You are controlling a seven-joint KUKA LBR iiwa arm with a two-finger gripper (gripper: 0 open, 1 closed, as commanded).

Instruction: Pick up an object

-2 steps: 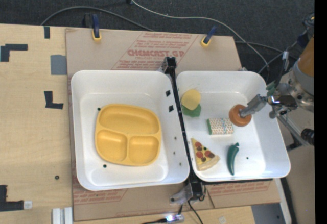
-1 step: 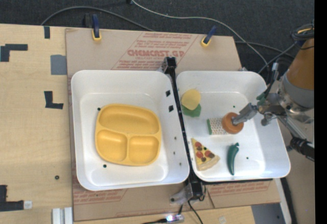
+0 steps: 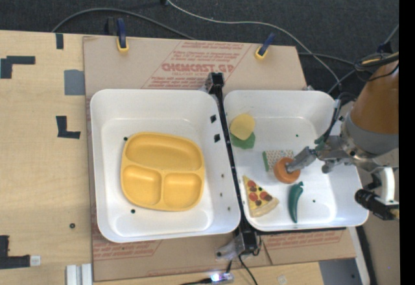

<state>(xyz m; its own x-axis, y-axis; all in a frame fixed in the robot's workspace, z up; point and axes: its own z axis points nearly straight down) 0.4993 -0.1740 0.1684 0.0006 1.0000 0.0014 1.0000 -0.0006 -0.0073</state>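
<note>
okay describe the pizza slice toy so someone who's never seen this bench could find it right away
Look in the right-hand white bin, along its near wall. The pizza slice lies there beside the divider between the bins, left of a green chili pepper. It is the only flat triangle: pale crust, red topping with dark dots.
</note>
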